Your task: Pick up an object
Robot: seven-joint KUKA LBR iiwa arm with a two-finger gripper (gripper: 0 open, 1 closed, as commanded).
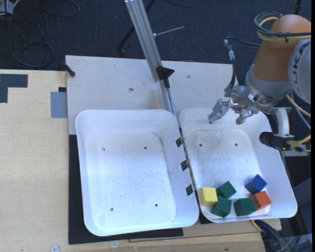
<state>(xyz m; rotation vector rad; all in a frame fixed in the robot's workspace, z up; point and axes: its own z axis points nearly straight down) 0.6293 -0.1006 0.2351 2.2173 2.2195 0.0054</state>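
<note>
Camera view is showing the arm [281, 51] reaching in from 3 o'clock, its orange band sitting above the grey wrist. Its claw [230, 114] is hanging over the far rim of the right bin [228, 140], up at about 12 o'clock of that bin. The two fingers are standing spread apart, and nothing is sitting between them.

All the blocks are lying in the right bin's near corner, at roughly 5 o'clock of the bin and well apart from the claw. A yellow block [208, 195] is lying farthest toward 9 o'clock in the cluster. Just beside it, toward 3 o'clock, one green block [227, 189] is tilting on its edge. A second green block [221, 207] is lying near the rim at 6 o'clock from it, and a third green block [244, 206] is resting beside that one. An orange block [261, 199] is touching the third green block on its 3 o'clock side, and a blue block [256, 183] is lying just beyond the orange one, toward 12 o'clock.

The left bin [126, 167] is lying alongside on the tabletop [26, 156], toward 9 o'clock. A slanted metal rail [147, 41] is rising beyond the two bins, toward 12 o'clock.
</note>
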